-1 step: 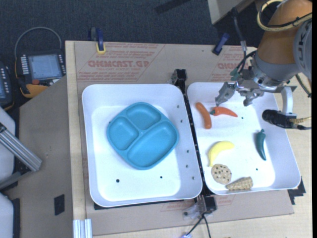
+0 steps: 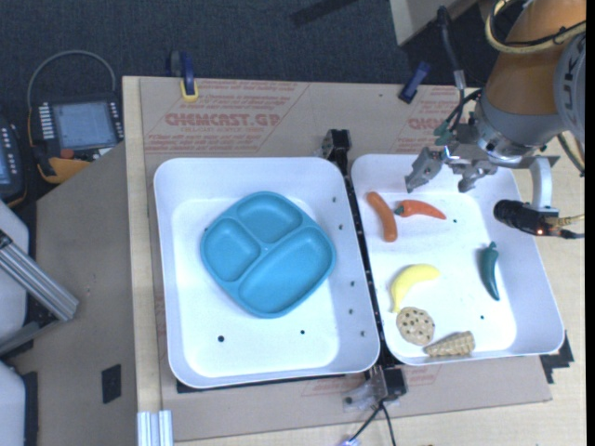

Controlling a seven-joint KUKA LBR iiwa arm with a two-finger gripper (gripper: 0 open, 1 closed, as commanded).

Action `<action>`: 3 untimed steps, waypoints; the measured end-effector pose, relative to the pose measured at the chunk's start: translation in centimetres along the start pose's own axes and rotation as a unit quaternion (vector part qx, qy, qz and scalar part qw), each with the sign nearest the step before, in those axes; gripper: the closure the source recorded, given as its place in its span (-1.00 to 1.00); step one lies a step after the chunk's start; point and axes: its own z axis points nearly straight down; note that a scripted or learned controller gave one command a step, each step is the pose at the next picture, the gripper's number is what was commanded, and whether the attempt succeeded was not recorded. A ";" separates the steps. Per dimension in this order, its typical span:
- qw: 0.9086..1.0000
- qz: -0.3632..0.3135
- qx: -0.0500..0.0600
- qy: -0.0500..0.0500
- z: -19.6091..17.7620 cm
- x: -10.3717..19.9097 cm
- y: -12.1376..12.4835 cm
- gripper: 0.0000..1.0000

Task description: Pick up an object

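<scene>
Orange chili pepper lies in the right white bin, just below the gripper, fingers spread, grasping nothing. Orange hot dog lower left, yellow banana, round cookie and green pepper farther below.
</scene>
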 end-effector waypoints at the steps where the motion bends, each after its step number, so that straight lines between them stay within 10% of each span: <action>1: 1.000 0.001 0.003 0.000 4.5 -0.6 0.0 -1.00; 3: 1.000 0.000 0.002 0.000 12.8 -0.5 -0.8 -1.00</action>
